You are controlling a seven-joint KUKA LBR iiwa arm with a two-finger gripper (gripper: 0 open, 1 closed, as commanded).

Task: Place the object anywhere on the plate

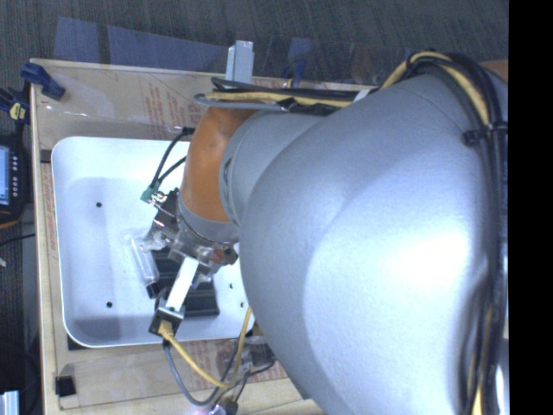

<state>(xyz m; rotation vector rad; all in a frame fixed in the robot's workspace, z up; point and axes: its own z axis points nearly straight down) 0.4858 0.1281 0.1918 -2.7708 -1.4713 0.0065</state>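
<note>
Grey arm point(371, 240) covers the right of the bench, its orange band point(207, 167) leaning over the white bin point(78, 232). Gripper point(160, 262) sits low inside the bin, near its front wall. Jaw state cannot be told; the wrist hardware hides it. No object or plate can be made out; the arm covers that area.

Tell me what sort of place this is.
Probably a robotics lab bench: a grey arm with an orange band reaches into a shallow white bin set in a wooden frame, with loose cables at the front.
</note>
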